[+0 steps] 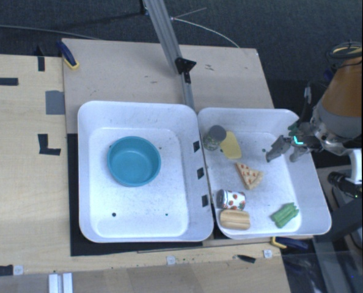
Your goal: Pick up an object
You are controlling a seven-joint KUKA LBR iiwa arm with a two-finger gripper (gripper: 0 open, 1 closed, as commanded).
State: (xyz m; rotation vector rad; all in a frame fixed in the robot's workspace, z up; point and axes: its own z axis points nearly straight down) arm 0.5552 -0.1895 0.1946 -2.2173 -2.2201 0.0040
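My gripper (287,151) hangs over the right edge of the right bin (262,116), its two dark fingers spread apart with nothing between them. Left of it in that bin lie a pizza slice (249,176), a yellow piece (231,145) and a grey round object (215,137). Along the bin's front sit a small printed can (230,199), a hot dog bun (234,219) and a green vegetable (284,214). A blue bowl (134,161) stands in the left bin (96,118).
A grey metal pole (167,34) slants from the top down to the seam between the bins. A yellow-and-blue clamp (68,55) sits at the board's back left corner. Dark tape marks dot the bench on the left.
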